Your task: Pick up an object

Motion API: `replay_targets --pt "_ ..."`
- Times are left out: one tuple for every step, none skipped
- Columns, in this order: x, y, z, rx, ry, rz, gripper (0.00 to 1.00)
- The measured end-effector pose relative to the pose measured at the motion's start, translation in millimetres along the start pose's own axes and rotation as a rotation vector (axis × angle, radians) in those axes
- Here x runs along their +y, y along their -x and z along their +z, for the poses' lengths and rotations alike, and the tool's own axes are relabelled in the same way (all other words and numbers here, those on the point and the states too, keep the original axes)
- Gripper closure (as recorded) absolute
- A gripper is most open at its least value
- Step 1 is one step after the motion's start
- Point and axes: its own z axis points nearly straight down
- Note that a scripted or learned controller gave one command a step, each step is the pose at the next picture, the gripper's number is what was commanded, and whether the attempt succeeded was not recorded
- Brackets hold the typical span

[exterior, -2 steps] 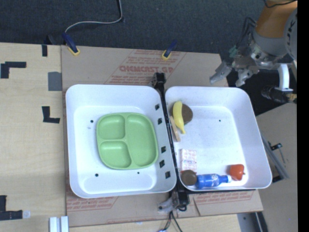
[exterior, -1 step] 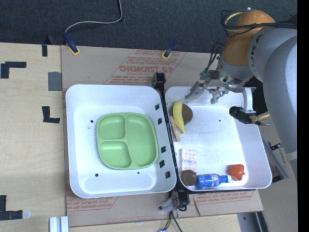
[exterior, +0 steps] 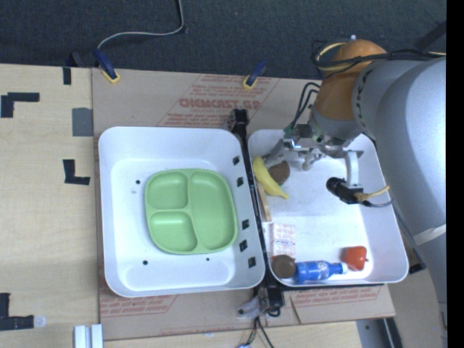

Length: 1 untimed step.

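Yellow banana (exterior: 268,180), one item, lying against the left wall of the right bin (exterior: 384,223), at about ten o'clock from that bin's centre. Long axis runs roughly from eleven o'clock to five o'clock, with a mild curve; the upper end points toward the far rim, the lower end toward the bin floor's middle. My gripper (exterior: 284,159) sits just above and to the right of it, over a small brown object (exterior: 279,172) that touches the fruit's right flank. How far apart my fingers stand I cannot tell, and I see nothing held between them. Step in hand, as I judge it: closing on a target. To do it well I would set my closing line across the banana's width, at two o'clock to eight o'clock, centre on its thick middle, and keep clear of the bin wall.
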Motion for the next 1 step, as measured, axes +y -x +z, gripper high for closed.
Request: replay_targets --pt "14.6 -2.3 8.1 -0.007 0.011 0.002 0.00"
